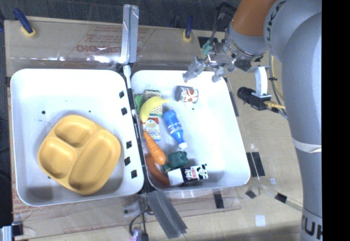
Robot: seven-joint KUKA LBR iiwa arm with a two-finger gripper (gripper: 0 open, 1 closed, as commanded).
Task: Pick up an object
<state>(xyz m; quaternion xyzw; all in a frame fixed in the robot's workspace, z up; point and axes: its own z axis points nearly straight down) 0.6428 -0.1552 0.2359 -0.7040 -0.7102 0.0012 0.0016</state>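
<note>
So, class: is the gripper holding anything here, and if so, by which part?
Nothing is held. The gripper hangs open above the right bin's top edge, with no object between its fingers; the can lies just below it.

My pincer (206, 69) hangs over the right bin's (229, 141) far edge, the small can (186, 94) just below it, the tray (79, 152) in the left bin (27, 98).

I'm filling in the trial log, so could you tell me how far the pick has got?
Nothing looks picked yet. The tool hangs open with nothing between its fingers, above the right bin's upper edge. The small can, blue bottle, banana and carrot lie inside. Descent, grasp and lift remain.
</note>
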